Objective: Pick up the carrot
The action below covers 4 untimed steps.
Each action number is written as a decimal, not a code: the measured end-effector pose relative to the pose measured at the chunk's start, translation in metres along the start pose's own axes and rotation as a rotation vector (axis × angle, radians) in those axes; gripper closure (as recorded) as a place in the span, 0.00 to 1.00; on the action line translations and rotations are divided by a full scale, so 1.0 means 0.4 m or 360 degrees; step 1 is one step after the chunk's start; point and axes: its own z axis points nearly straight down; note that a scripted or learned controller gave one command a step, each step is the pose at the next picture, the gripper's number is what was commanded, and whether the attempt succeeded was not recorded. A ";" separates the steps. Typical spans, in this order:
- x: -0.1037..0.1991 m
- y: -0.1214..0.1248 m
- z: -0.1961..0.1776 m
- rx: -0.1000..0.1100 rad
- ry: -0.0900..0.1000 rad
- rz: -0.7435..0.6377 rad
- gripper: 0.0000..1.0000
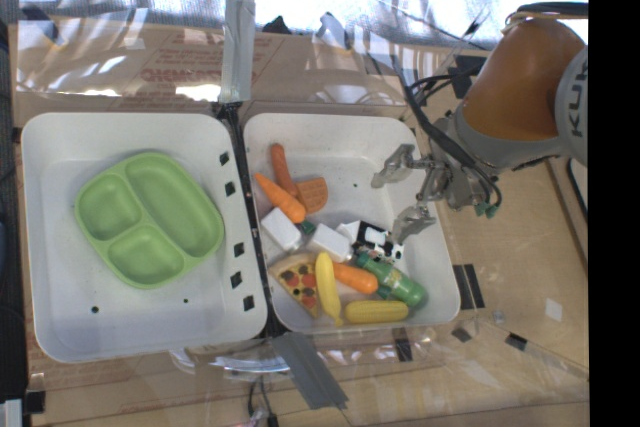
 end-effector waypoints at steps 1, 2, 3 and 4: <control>0.102 0.026 0.240 0.0009 -0.0045 0.0280 0.00; 0.167 0.135 0.302 -0.0001 -0.0004 0.0667 0.00; 0.170 0.226 0.305 0.0003 -0.0001 0.0524 0.00; 0.171 0.231 0.304 0.0008 0.0000 0.0551 0.00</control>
